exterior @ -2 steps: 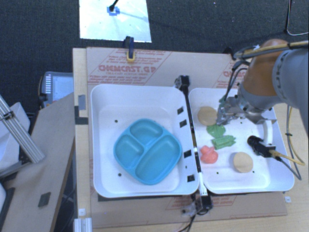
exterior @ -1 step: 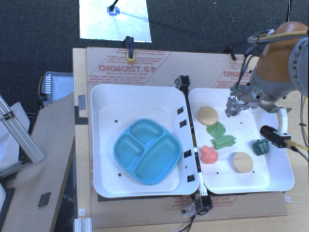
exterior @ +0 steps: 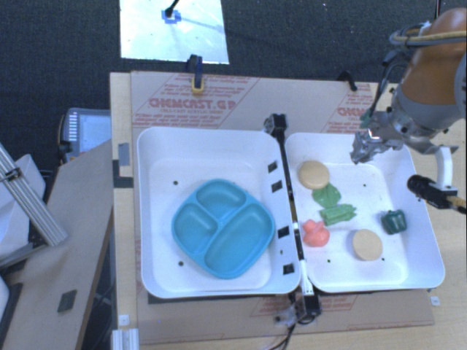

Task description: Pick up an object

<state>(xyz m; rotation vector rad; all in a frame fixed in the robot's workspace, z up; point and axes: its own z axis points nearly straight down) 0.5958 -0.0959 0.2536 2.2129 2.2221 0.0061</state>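
Camera view has my tool [exterior: 363, 150] hanging over the back of the right bin [exterior: 416, 268], just right of the tan round piece [exterior: 314, 173]. Honestly can't tell its grip state from here. Blue divided plate [exterior: 222, 228] sits in the left bin [exterior: 157, 195].
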